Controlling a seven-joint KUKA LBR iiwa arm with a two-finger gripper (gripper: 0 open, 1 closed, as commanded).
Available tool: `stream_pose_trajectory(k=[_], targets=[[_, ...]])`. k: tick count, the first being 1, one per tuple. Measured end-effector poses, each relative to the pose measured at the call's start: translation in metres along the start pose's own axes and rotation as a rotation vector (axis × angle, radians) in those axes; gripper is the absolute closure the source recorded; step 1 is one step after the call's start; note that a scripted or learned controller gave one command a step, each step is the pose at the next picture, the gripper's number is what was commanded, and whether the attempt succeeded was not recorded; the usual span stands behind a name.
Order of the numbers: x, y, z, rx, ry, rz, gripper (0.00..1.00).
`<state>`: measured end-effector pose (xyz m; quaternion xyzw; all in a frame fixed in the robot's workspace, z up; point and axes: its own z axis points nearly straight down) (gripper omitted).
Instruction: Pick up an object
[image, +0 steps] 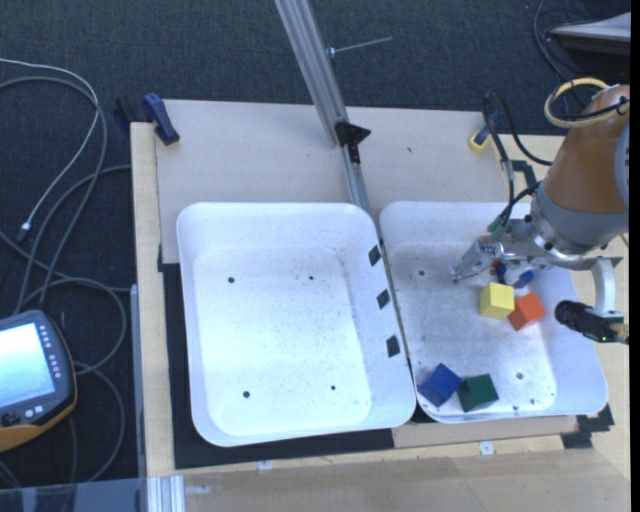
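The right bin (440, 310) holds a yellow cube (496, 300) and an orange cube (526, 311) touching side by side near its right half. A blue cube (439, 383) and a green cube (478, 391) lie next to each other at its front edge. My gripper (478, 262) hangs over the right bin, just above and left of the yellow cube. Its fingers (466, 268) point left and down, a little apart, and I see nothing between them. A small red and blue piece (509, 270) shows under the wrist.
The left bin (280, 320) lies beside the right one, with black clips (383, 298) along the shared rim. A slanted metal pole (318, 75) rises from behind the bins. Blue (160, 118) and yellow (480, 138) clamps grip the bench's back edge. A teach pendant (30, 375) lies far left.
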<state>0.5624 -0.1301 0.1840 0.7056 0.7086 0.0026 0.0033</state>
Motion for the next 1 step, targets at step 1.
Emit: stream_pose_trajectory(k=[1], targets=[[-0.0630, -0.0433, 0.0884, 0.020, 0.003, 0.010, 0.00]])
